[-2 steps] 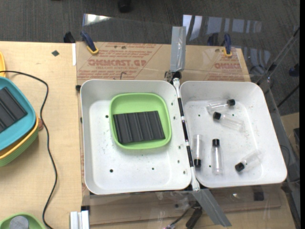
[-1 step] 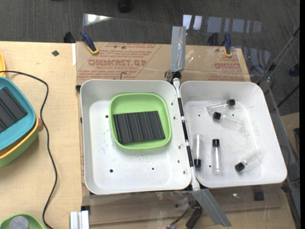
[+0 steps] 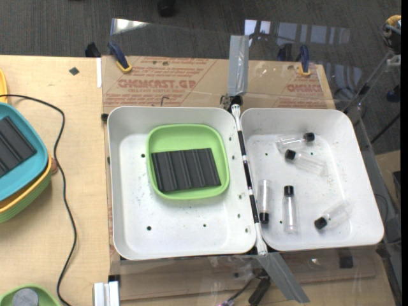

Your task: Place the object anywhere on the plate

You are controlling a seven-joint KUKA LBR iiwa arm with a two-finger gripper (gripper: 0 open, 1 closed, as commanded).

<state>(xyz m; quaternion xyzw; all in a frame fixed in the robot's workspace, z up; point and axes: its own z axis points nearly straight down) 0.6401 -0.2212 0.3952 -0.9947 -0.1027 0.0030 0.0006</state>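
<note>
A green square plate point(image 3: 187, 162) sits in the left white bin point(image 3: 127, 222), with a dark ribbed mat point(image 3: 185, 169) lying across its middle. Several clear plastic vials with black caps lie scattered in the right white bin point(image 3: 357, 228): one at the back point(image 3: 295, 139), one beside it point(image 3: 305, 161), one along the left wall point(image 3: 263, 201), one in the middle point(image 3: 290, 208) and one at the front right point(image 3: 333, 215).
The bins stand side by side on a cardboard sheet point(image 3: 172, 78) held by clamps. Stacked teal and yellow trays point(image 3: 19, 161) rest on the wooden bench at far left, with a black cable point(image 3: 64, 171) running past them.
</note>
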